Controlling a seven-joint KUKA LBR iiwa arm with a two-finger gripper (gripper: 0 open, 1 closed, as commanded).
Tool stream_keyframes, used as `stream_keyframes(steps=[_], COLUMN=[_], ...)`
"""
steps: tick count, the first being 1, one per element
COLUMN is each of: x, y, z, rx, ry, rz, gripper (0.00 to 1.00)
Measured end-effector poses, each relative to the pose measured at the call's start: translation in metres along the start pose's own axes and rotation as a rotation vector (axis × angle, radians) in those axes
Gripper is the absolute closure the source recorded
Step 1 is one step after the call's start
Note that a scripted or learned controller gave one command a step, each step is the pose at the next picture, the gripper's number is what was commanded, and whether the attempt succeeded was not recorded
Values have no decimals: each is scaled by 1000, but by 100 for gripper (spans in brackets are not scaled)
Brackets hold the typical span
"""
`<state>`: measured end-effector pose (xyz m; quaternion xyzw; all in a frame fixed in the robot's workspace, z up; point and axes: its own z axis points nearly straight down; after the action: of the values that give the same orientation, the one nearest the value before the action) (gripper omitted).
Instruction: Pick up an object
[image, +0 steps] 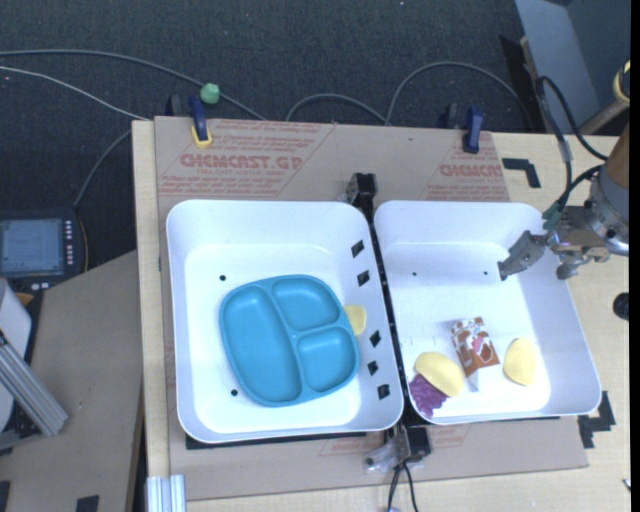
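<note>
My gripper (545, 260) hangs over the far right part of the right bin (440, 235), reaching in from the right edge. It is open, and nothing sits between its fingers. Well in front of it, on the bin floor, lie a red-brown snack packet (474, 345), a yellow lemon-like piece (520, 362), another yellow piece (440, 372) and a purple item (428, 396) touching that piece. The left bin (200, 240) holds a blue divided plate (290, 340) with a small yellow object (356, 320) at its right rim.
A black divider with clips (372, 300) separates the two bins. Clamps (201, 128) hold the cardboard sheet at the back. Cables run over the dark floor behind, and a small monitor (35, 245) stands at the left.
</note>
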<state>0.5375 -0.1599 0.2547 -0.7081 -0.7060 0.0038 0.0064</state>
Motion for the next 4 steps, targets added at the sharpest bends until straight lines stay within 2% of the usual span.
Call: stream_keyframes(steps=[1,4], x=[0,-10], y=[2,12], z=[-7,164], rx=[-13,-9], ry=[-3,-1], rz=[-3,-3], gripper=[0,0])
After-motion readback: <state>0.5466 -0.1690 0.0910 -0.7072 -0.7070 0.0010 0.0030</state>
